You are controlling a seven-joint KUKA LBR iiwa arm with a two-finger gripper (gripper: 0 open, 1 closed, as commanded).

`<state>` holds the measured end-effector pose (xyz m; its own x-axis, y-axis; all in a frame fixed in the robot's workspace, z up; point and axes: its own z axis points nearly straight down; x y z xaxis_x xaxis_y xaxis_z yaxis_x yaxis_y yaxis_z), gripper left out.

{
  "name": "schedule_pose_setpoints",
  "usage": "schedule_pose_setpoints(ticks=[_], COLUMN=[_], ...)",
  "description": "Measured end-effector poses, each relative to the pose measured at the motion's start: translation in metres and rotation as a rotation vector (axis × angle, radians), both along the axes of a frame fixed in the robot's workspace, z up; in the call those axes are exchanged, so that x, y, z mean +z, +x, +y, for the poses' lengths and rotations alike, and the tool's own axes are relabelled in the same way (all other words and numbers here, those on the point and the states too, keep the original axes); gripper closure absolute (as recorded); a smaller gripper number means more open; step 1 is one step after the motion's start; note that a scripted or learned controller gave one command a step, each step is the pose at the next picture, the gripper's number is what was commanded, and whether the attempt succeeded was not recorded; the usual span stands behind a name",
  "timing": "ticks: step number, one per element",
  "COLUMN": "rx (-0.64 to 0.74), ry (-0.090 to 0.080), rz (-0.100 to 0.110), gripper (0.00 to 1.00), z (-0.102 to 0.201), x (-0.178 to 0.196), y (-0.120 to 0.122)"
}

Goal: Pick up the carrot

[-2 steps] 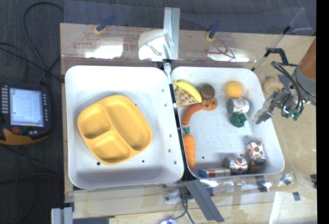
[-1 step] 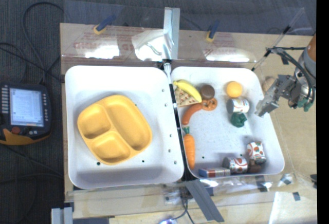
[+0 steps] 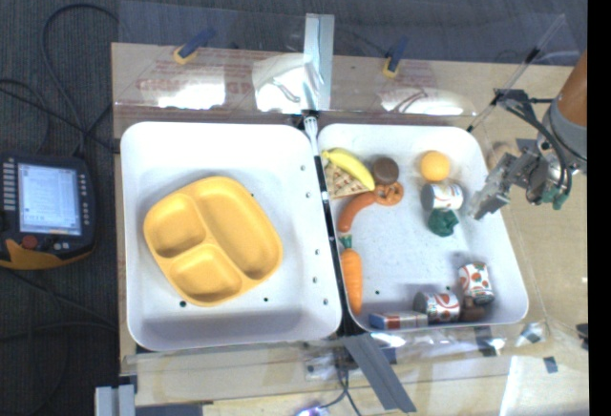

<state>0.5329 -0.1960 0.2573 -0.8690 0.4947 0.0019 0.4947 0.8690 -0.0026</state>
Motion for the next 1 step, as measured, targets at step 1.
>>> schedule_pose_setpoints(ticks=[1], rx=[-0.052], ry=[-0.005], rz=[-0.015], gripper=[1.0], z=[-0.0231], x=[0.0942], y=[-0.0429])
